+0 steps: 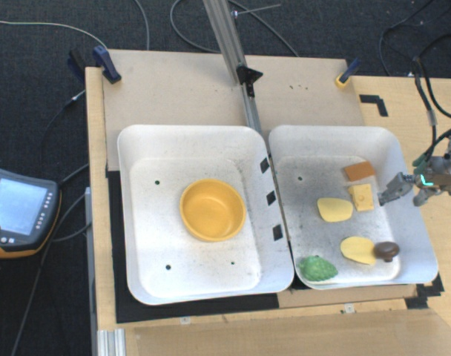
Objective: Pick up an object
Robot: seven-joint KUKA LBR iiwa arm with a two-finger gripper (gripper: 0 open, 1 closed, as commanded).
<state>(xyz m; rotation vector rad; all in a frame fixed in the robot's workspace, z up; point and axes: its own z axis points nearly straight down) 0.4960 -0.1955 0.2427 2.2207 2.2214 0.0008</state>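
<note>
Gripper at the right bin's edge (finger state indiscernible); nothing lifted, the pick remains outstanding.

You had a teach pendant lying left of the bench, cables trailing behind, blue clamp gripping its corner.

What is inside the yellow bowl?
The yellow bowl in the left bin looks to have nothing in it; its smooth yellow bottom shows. What lies under the bowl is hidden by the bowl itself. The other small things all lie in the right bin.
</note>
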